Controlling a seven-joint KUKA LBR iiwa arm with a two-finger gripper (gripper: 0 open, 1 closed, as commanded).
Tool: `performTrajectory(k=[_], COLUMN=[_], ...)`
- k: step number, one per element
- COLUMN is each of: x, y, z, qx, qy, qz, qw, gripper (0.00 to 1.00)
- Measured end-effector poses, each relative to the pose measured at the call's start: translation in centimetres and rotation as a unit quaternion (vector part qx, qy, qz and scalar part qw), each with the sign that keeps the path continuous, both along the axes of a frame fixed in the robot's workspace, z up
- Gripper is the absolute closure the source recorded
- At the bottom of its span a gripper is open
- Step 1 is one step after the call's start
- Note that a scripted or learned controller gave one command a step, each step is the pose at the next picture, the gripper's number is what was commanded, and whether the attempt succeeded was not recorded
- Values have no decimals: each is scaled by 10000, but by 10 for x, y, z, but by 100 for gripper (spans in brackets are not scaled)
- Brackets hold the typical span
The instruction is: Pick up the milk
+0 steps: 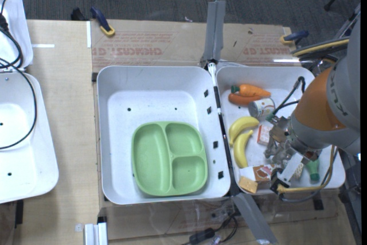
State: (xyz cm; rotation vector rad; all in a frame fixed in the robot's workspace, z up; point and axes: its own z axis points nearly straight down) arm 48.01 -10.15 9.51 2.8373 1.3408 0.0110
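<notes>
The right bin point(269, 78) holds the loose items. A small white carton with red print point(263, 133), likely the milk, lies near the bin's middle, just right of the bananas point(242, 136). My gripper point(279, 162) is low in the front right part of this bin, just right of and below that carton. The wrist hides what lies directly under it. A small brown and red box point(263, 172) lies just left of the gripper, near the front wall.
An orange carrot point(248, 93) and a small can point(262, 107) lie at the back of the right bin. A green bottle point(313, 168) lies by its right wall and a tan block point(248, 184) at the front. The left bin point(114, 123) holds a green divided plate point(170, 158).
</notes>
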Motion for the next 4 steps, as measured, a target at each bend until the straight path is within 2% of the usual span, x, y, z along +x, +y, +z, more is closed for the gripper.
performTrajectory(k=[1,2,3,4], x=[-3,-3,53,42], y=[62,126,141,107], z=[96,95,95,206], qx=[-6,-7,-15,-13], qy=[59,63,69,56], qz=[403,289,689,-811], qw=[9992,9996,9976,9967], gripper=[100,100,100,100])
